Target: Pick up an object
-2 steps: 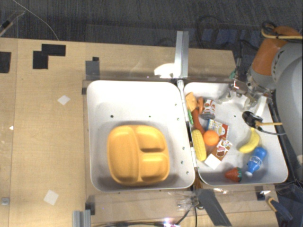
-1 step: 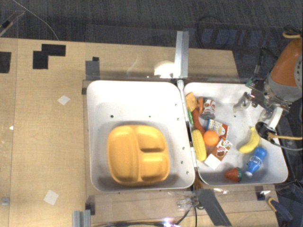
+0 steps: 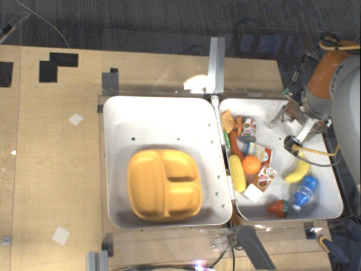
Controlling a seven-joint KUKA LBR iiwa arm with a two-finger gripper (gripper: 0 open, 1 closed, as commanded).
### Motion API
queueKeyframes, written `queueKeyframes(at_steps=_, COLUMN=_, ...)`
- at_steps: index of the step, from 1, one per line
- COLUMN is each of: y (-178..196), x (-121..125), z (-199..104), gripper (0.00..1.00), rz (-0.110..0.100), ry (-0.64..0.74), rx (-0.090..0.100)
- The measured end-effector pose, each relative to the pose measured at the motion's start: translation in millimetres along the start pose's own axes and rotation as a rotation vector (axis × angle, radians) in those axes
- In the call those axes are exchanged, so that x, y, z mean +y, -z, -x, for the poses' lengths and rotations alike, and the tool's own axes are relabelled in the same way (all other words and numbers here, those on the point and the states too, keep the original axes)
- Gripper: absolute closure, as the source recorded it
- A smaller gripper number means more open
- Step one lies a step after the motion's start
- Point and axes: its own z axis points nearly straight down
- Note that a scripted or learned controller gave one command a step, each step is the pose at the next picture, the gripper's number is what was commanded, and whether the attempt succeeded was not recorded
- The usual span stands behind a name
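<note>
Bench: wooden bench top (image 3: 56, 168) with black markers at its 10 o'clock corner; dark carpet lies beyond its far edge. I see two white bins side by side on it.

Left bin (image 3: 158, 109): holds one yellow divided tray (image 3: 164, 183), sitting toward 6 o'clock of the bin floor.

Right bin (image 3: 333, 205): holds the candidate objects. I note a corn cob (image 3: 237, 173) and an orange ball (image 3: 251, 165) touching near the 9 o'clock wall, a banana (image 3: 297, 171) near centre, a blue bottle (image 3: 303, 193) just beside it toward 5 o'clock, a red strawberry (image 3: 277, 208) at 6 o'clock, and small printed packets (image 3: 260, 162) around the ball.

Arm: grey body with orange band (image 3: 321, 78) enters at 3 o'clock of my view.

Gripper (image 3: 299, 123): sits over the 1 o'clock part of the right bin, above the bare floor there. I cannot tell whether it is open or closed from this angle. Nothing shows in its grasp.

Progress: by my reading, nothing is picked. Every object lies on the bin floor, apart from the tool.

Remaining: choosing a target, descent, grasp and lift. The banana is the nearest item, toward 6 o'clock of the tool.
</note>
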Motion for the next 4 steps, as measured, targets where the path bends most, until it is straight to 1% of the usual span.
queueKeyframes(at_steps=1, y=1, x=-43, z=-12, gripper=0.0, rz=-0.001, ry=-0.222, rx=0.001)
queueKeyframes(at_steps=2, y=0, x=-12, z=14, gripper=0.0, rz=-0.014, ry=-0.397, rx=0.008)
queueKeyframes(at_steps=3, y=19, x=-38, z=-28, gripper=0.0, rz=-0.003, ry=-0.232, rx=0.0)
queueKeyframes(at_steps=4, y=0, x=-25, z=-7, gripper=0.0, rz=-0.002, ry=-0.428, rx=0.0)
